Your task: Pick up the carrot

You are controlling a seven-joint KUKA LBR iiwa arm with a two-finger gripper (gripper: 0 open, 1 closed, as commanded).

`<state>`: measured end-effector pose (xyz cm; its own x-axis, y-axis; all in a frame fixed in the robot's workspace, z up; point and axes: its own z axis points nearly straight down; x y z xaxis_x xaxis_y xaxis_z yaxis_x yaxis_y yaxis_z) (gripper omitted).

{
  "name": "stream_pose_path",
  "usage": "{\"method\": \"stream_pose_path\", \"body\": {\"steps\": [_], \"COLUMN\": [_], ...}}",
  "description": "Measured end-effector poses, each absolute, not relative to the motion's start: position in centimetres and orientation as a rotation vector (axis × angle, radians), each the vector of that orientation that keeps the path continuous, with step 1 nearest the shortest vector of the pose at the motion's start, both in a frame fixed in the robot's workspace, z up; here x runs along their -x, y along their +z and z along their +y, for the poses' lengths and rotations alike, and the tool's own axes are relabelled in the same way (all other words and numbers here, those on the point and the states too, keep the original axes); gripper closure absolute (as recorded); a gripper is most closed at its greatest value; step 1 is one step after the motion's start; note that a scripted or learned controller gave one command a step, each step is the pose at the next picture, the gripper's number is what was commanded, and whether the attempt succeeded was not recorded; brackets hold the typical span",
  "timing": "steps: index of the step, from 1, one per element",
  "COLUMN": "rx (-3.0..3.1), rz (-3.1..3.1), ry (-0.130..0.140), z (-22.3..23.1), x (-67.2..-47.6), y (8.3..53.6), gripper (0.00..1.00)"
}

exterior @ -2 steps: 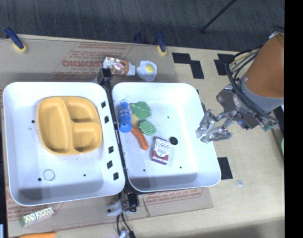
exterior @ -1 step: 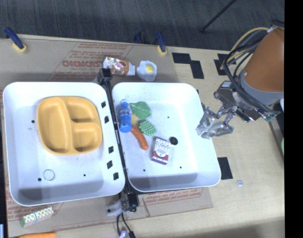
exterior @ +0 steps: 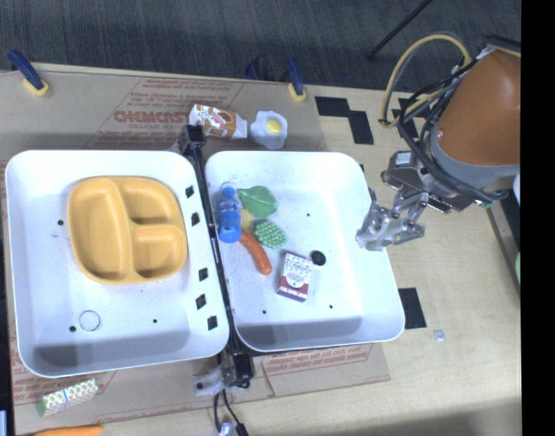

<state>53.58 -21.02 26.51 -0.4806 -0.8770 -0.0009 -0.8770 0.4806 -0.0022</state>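
Below me, two white bins sit side by side. The left bin (exterior: 41, 334) holds a yellow compartment tray (exterior: 127, 228). The right bin (exterior: 350, 316) holds a blue bottle (exterior: 228, 213) near its left wall, a green leaf (exterior: 258, 200) just beside the bottle, a green textured piece (exterior: 271, 234) below the leaf, a small red-and-white box (exterior: 295, 276), and a small black disc (exterior: 318, 259) just beside the box. Behind the bins, on the cardboard sheet (exterior: 159, 107), lie a brown-and-white packet (exterior: 213, 121) and a white-and-yellow egg-like item (exterior: 270, 128).
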Motion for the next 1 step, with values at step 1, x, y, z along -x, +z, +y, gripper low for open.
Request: {"method": "stream_pose_path", "body": {"steps": [1], "rx": [2.132], "rz": [2.306], "ry": [0.000], "z": [-21.00], "x": [-57.00], "y": [27.08], "gripper": [1.00]}}
